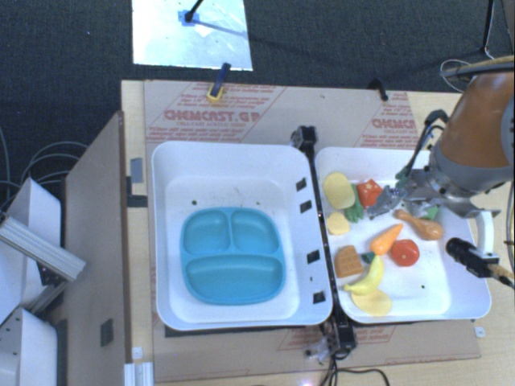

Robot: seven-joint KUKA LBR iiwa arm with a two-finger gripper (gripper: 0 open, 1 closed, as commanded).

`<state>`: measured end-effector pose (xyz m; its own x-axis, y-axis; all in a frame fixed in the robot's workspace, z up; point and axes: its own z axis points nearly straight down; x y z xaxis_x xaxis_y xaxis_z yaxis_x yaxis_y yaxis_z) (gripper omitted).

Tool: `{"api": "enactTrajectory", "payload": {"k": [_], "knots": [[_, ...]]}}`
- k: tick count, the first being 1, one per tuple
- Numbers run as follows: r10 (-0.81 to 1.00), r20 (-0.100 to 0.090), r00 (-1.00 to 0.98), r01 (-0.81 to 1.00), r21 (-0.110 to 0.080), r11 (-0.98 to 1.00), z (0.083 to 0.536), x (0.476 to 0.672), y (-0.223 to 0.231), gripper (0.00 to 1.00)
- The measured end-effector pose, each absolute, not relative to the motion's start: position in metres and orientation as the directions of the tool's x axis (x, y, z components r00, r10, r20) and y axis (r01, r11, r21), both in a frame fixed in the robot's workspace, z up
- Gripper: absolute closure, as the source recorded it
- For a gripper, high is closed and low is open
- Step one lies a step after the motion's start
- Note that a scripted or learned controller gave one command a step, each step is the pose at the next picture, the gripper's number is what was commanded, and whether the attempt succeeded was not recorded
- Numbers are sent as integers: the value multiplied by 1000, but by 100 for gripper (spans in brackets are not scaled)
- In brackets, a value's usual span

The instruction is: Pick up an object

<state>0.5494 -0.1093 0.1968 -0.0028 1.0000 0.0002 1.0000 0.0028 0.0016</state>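
In the camera view, we look down on the left bin [169, 215], which holds a blue divided plate [233, 256], and the right bin [467, 296], which holds all the toy food. Our gripper [394, 198] sits low over the upper middle of the right bin, its tip just beside a red pepper [369, 192] and a drumstick [420, 224]. We cannot tell how the jaws stand; the metal parts blur together there, and nothing is clearly between them.

Around it we see a yellow oval piece [339, 189], something green [354, 211], a carrot [386, 237], a tomato [405, 252], a slice of bread [348, 260] and a banana [369, 276].

We judge that the pick is at the closing-in stage. To do it well, we should commit to one piece, most likely the pepper, centre it between the jaws and come straight down. The pieces there touch or nearly touch, so a slanted approach could nudge the target away or catch a neighbour. After closing, we lift slowly.
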Motion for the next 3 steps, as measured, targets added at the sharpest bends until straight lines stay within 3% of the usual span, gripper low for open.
{"api": "enactTrajectory", "payload": {"k": [1, 2, 3], "knots": [[1000, -5, -8, 1000, 24, 8, 114, 504, -130, 0], [1000, -1, -5, 1000, 5, 5, 84, 541, -129, 0], [1000, 0, -4, 1000, 3, 4, 95, 539, -129, 100]]}}
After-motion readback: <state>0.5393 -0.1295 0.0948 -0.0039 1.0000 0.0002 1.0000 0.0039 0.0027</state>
